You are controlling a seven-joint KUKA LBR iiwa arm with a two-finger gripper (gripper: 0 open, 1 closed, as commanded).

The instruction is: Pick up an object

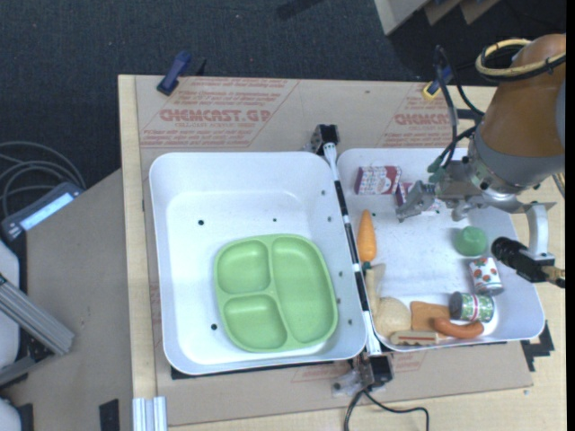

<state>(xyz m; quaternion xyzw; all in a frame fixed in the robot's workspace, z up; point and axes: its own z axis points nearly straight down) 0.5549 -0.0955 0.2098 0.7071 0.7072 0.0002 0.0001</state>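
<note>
We see our hand (419, 203) over the right bin (526, 317) (open or closed, we cannot tell); the carrot (367, 236) lies just left, lengthwise.

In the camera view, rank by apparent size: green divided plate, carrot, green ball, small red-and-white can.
1. green divided plate, by far the largest
2. carrot
3. green ball and small red-and-white can: look about alike, so unranked
</note>
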